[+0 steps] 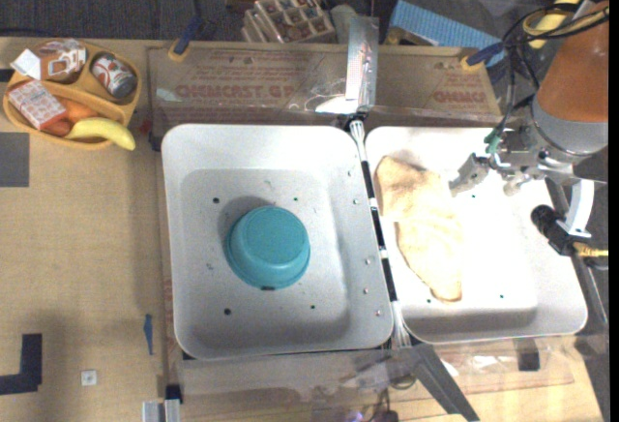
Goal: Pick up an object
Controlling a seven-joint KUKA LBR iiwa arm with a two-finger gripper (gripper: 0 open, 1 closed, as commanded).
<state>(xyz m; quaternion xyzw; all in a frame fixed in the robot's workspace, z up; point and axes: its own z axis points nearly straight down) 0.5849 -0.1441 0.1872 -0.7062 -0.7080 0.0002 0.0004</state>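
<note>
Two bins: shallow white trays side by side on the bench, their inner rims touching along the middle.
Left bin (pixel 184 217): holds a teal bowl (pixel 269 247), turned upside down, near the bin's middle and apart from every wall.
Right bin (pixel 561 314): holds a beige cloth (pixel 426 226), limp and flattened, lying along the bin's left half from the upper left corner down toward the lower middle; its upper end lies just beside the shared rim.
Gripper (pixel 462 176): at the end of the grey arm coming in from the right, above the upper part of the right bin, its tip just beside the cloth's upper right edge; whether it touches the cloth cannot be told.
Fingers: too small and blurred to tell whether they are parted or closed; nothing is visibly between them.
Arm: an orange band (pixel 580 81) sits above the wrist.
Far left: a yellow tray (pixel 29 115) of toy food on the bench, with a banana (pixel 102 131) at its lower rim.
</note>
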